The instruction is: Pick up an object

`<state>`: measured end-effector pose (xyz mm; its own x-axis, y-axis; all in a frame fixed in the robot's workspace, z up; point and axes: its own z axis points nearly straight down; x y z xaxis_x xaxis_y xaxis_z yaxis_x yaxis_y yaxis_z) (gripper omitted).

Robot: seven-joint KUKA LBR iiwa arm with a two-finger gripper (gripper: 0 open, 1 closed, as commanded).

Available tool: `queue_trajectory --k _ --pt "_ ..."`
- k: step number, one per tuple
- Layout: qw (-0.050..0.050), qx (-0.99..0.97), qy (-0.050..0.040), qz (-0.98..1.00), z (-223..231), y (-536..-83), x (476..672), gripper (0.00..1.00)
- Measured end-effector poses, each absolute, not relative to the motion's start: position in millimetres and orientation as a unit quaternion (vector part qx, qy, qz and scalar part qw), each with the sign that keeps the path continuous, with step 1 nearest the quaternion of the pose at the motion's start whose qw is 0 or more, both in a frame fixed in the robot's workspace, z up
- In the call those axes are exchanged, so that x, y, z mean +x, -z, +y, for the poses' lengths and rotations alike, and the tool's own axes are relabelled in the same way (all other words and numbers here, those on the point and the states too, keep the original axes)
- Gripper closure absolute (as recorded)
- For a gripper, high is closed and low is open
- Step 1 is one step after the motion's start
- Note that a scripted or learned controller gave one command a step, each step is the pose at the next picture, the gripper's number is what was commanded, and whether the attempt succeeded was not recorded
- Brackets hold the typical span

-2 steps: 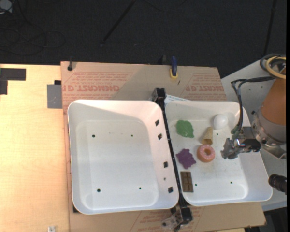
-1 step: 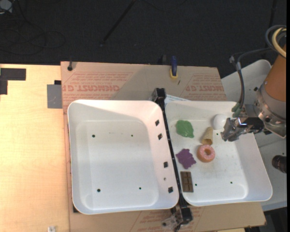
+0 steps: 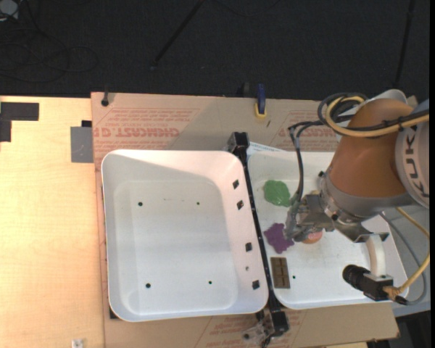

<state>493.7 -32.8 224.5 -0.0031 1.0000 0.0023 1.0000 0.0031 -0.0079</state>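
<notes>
Directly beneath the gripper (image 3: 304, 227), whose grip state cannot be told from this slant, sits a small orange-pink object (image 3: 312, 236), touching or nearly so; purple piece (image 3: 277, 236) just left, green piece (image 3: 277, 192) up-left.

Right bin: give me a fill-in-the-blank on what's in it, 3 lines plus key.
1. The green item lies in the ____ bin.
2. The item just left of the tool is ____ in colour.
3. The brown block lies nearer the camera than the ____ item, beside the divider between the bins.

Missing words: right; purple; purple
</notes>
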Motion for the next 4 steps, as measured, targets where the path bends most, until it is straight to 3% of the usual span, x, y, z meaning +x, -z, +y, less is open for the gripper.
queue_trajectory --k 1,2,3,4 --pt "-0.001 -0.705 0.0018 -0.709 23 -362 475.8 1.0" --pt "0.0 -0.706 0.0001 -0.708 50 -407 476.0 1.0" --pt "-0.001 -0.705 0.0024 -0.709 110 -491 476.2 1.0" --pt "0.0 -0.706 -0.0001 -0.708 153 -539 476.1 1.0"
